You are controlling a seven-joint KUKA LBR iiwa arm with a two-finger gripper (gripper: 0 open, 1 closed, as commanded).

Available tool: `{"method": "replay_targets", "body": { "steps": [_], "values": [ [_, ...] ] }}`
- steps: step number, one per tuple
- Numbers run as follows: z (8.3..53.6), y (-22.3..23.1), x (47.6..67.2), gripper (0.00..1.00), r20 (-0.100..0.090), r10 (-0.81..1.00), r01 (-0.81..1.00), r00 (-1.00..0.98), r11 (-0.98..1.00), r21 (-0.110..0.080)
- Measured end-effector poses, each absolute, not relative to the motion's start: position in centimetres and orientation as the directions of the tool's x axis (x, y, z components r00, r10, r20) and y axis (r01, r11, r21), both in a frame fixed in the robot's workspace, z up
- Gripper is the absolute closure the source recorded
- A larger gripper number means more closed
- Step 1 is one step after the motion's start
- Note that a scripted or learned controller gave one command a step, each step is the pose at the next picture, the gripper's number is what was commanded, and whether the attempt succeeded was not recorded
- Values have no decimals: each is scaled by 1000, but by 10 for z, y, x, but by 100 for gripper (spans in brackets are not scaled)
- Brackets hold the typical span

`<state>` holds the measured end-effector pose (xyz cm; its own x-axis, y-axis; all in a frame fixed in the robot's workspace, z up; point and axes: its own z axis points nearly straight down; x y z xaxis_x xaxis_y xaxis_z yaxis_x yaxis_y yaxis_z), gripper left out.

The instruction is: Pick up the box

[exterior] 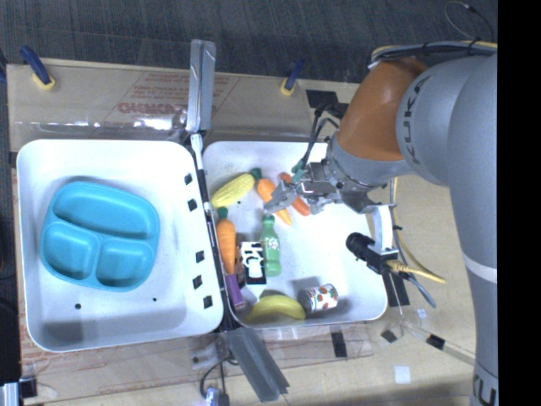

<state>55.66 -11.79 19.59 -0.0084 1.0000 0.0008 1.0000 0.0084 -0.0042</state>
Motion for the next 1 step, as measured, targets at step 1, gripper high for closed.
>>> {"method": "replay_targets", "body": {
  "steps": [1],
  "values": [
    [267, -92, 492, 0, 0, 990, 990, -144, 144, -1]
  ]
}}
